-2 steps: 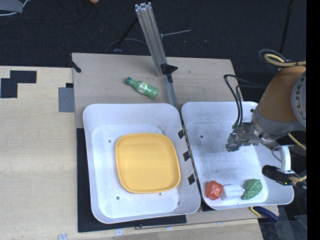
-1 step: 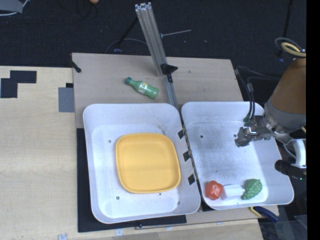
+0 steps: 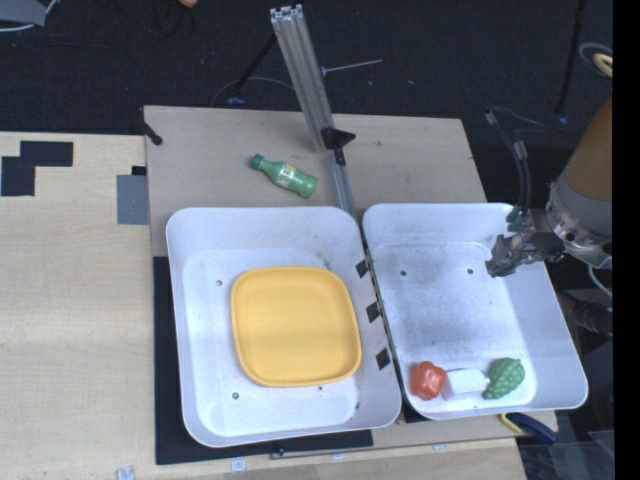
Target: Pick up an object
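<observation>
A grey KUKA arm with an orange band (image 3: 598, 183) reaches in from the right edge of the frame, its dark two-finger gripper (image 3: 503, 260) poised over the upper right part of the right-hand shallow white bin (image 3: 450, 238). Nothing lies between the fingers; whether they are spread or closed cannot be told from this angle.

The objects on offer sit well apart from the gripper, clustered along the lower edge of the same bin: a small red rounded object, tomato-like (image 3: 428, 379), a white block-shaped object (image 3: 465, 381) just beside it, and a green knobbly object resembling broccoli (image 3: 504, 377) next to that, at the lower right corner.

Left of centre, the second shallow white bin (image 3: 200, 248) holds a yellow square plastic plate with rounded corners (image 3: 295, 324), lying flat in its middle. The two bins stand side by side, meeting along a seam marked by small black clips (image 3: 372, 311).

Above the left bin, on the bare tan bench board (image 3: 420, 153), a small green plastic bottle with a pale label (image 3: 285, 175) lies on its side. A silver aluminium rail (image 3: 309, 73) slants up from the bench toward the top of the frame, against a dark floor with cables.
</observation>
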Robot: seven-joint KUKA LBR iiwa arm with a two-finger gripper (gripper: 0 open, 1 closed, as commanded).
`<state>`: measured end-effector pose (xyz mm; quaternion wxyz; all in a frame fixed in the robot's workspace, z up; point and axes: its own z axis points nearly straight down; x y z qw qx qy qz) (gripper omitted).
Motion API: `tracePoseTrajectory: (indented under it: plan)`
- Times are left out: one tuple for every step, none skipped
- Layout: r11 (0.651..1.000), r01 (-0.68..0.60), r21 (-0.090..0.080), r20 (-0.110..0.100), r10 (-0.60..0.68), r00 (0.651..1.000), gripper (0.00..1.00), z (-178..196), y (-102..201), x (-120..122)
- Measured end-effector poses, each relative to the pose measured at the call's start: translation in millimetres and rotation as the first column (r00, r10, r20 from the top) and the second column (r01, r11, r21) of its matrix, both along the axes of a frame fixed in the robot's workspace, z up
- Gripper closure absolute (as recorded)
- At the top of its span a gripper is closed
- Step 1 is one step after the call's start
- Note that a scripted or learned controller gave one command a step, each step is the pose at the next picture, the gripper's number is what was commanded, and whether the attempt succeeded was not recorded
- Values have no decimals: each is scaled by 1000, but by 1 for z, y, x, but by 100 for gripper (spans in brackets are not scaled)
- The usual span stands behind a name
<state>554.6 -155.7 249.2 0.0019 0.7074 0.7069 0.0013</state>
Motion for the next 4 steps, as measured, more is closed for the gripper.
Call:
tracePoseTrajectory:
  plan:
    - [1000, -4, 2, -5, 4, 1000, 100, -5, 49, -5]
    - [1000, -4, 2, -5, 4, 1000, 100, -7, 99, 11]
    - [1000, -4, 1, -5, 4, 1000, 100, -4, 149, 22]
    - [1000, -3, 1, -6, 3, 1000, 100, -17, 193, 22]
